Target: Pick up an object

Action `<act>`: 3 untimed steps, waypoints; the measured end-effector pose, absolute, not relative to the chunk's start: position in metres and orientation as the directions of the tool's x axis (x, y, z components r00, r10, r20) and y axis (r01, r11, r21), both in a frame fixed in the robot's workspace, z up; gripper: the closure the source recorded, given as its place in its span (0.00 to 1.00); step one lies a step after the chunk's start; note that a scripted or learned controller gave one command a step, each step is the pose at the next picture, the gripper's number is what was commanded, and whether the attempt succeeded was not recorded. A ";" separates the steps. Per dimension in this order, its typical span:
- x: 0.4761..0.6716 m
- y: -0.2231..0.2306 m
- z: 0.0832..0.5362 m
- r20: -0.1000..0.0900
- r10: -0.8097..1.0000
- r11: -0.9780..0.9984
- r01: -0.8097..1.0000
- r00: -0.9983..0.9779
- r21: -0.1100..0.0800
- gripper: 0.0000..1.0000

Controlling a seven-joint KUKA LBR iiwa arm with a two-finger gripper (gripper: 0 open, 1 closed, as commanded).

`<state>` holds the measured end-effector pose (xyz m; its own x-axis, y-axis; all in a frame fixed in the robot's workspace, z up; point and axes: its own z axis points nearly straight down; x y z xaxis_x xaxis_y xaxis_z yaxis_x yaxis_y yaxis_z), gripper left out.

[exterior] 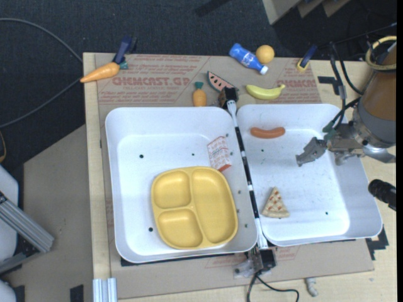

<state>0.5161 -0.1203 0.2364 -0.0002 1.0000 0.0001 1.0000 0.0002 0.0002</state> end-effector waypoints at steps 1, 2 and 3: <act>0.500 -0.084 0.184 0.001 1.000 0.000 1.000 0.000 -0.002 0.00; 0.508 -0.094 0.092 0.001 1.000 -0.001 1.000 0.001 -0.003 0.00; 0.576 -0.122 0.134 -0.001 1.000 0.000 1.000 0.000 0.002 0.00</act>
<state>0.5764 -0.1215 0.1340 0.0001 1.0000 -0.0010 1.0000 -0.0001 0.0023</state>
